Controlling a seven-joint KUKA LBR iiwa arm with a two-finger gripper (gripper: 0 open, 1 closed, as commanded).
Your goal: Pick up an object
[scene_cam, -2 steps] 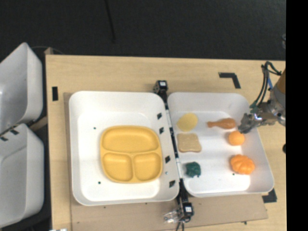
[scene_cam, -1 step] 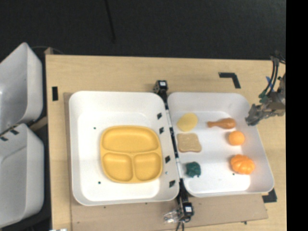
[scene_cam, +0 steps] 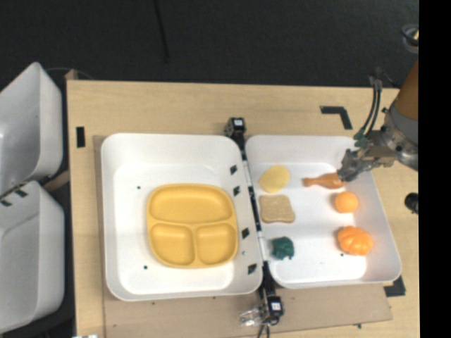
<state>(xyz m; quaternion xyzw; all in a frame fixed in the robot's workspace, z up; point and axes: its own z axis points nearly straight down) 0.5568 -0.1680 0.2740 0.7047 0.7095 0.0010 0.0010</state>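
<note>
The right bin (scene_cam: 313,277) holds a pale yellow round piece (scene_cam: 274,178), a toast slice (scene_cam: 277,208), a green lump (scene_cam: 282,248), an orange ball (scene_cam: 345,202), an orange pumpkin-like piece (scene_cam: 354,240) and an orange drumstick-shaped piece (scene_cam: 323,182). My gripper (scene_cam: 350,169) hangs low over the bin's far right side, right at the drumstick's thick end. Whether it touches or grips the drumstick is unclear from above.
In the left bin (scene_cam: 120,273) lies a yellow divided plate (scene_cam: 192,224). White boxes (scene_cam: 25,189) stand off the bench's left edge. The arm's wrist (scene_cam: 398,129) reaches in over the right bin's far right corner.
</note>
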